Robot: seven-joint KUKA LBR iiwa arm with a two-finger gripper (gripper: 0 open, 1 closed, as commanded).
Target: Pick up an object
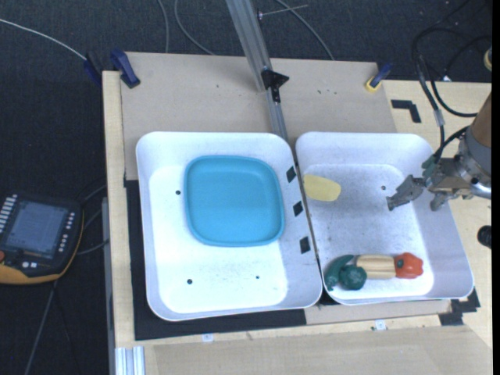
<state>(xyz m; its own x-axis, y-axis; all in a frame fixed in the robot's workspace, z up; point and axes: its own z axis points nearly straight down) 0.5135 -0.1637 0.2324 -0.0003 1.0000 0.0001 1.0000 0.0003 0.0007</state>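
Note:
The right bin (445, 233) holds a pale yellow soft piece (322, 187) near its left wall. Along its front edge lie a dark green round toy (346, 275), a tan wooden cylinder (376, 266) and a red piece (408, 266), side by side. My gripper (419, 199) hangs over the bin's right half, above the bare floor. It is open, its two dark fingers spread apart with nothing between them. It is well behind the front-edge toys and to the right of the yellow piece.
The left bin (160, 209) holds a square blue plate (234, 200). A metal pole (250, 30) slants down to the gap between the bins. Black cables (437, 92) run at the back right. A handheld controller (35, 233) lies off the bench at the left.

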